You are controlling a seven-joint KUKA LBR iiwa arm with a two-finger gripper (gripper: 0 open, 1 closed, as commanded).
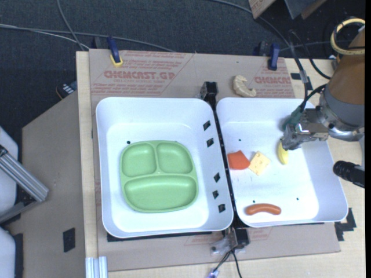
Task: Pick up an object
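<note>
Yellow banana piece lies in right bin, touching the gripper; finger state cannot be told. Orange wedge, cheese, sausage nearby; green tray in left bin.

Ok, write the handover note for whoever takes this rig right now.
Gripper: low over the right bin, right beside the small yellow piece; no grasp can be confirmed.
Right bin also holds an orange block, a yellow cheese wedge and a sausage.
Left bin holds the green divided plate.
Done: nothing visibly lifted.
Left: grasp one object and raise it.
</note>
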